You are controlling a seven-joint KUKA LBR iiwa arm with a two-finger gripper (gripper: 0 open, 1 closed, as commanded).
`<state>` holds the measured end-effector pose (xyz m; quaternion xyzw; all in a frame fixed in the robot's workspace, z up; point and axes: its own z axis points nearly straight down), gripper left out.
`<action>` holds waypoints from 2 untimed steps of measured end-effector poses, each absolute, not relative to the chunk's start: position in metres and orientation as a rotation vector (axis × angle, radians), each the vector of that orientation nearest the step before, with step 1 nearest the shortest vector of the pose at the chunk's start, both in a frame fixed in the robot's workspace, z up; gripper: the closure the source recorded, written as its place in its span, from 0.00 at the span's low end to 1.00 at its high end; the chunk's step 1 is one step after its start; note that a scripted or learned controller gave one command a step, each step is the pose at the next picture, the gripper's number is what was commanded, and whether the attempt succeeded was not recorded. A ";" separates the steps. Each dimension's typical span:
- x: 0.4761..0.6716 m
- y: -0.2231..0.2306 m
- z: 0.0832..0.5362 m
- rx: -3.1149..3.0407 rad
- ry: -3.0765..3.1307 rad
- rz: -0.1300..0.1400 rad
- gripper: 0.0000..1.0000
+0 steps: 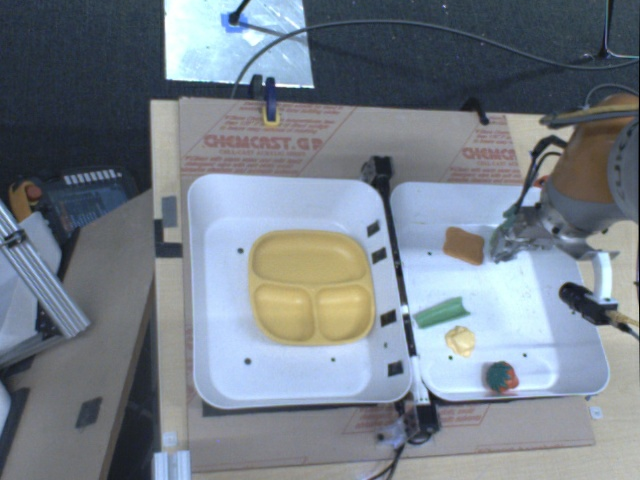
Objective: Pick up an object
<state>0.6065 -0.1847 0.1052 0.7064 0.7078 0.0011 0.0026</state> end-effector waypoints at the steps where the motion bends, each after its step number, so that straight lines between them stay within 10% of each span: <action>1: 0.602 -0.191 0.155 2.217 2.217 0.005 1.00; 2: 0.607 -0.188 0.200 2.212 2.222 0.005 1.00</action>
